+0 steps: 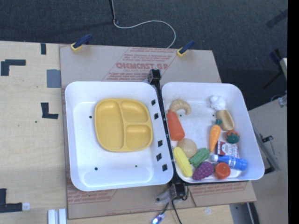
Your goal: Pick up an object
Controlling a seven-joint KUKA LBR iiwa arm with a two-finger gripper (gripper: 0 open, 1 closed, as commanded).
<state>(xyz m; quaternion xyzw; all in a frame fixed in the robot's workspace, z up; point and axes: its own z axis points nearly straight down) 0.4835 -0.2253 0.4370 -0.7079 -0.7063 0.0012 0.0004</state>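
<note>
You are seeing toy food crowding the right bin (243, 107) toward its front rim; the yellow divided plate (124, 125) is sitting mid left bin (74, 125).

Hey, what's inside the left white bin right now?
The left white bin holds one thing: a yellow plastic divided plate with three compartments, lying flat on the bin floor. Whatever part of the floor lies beneath the plate is covered, so it cannot be seen.

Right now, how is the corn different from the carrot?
The corn is yellow; the carrot is orange with a green top. The corn is fatter, the carrot thin and pointed. The corn lies by the middle divider, the carrot further right. Both are toy foods in the right bin.
</note>
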